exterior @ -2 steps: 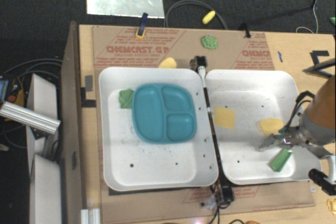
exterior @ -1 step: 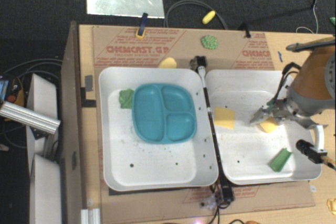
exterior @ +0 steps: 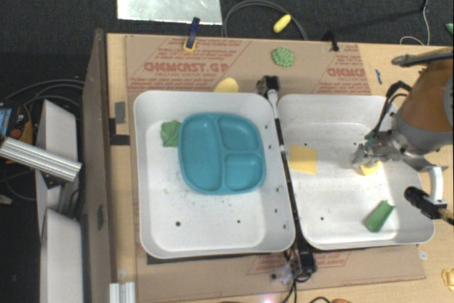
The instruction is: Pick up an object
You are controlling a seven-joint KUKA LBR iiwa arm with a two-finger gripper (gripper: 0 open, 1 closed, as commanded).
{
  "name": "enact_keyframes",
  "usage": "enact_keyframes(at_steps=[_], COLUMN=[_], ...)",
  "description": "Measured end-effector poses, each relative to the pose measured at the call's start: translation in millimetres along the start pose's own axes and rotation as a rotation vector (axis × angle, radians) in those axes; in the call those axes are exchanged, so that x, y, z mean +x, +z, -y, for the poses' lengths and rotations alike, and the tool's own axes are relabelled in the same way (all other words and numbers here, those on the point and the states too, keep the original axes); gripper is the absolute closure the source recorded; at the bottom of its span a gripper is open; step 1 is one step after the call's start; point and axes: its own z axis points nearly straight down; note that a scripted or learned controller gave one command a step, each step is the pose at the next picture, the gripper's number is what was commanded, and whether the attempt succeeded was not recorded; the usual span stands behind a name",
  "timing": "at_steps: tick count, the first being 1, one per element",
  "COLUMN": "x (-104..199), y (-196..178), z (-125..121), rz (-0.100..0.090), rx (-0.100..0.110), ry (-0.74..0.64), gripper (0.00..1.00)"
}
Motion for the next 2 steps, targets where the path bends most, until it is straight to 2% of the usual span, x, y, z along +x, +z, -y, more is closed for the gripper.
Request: enact_keyframes(at_steps=[1,2], x=[-5.3,44.5], y=[-123.4,-55.0], z=[10.8,17.2], rz=[0.0,-0.007], rx=[0.002,0.016], ry=[0.001,-0.002], gripper=[1.0,1.0])
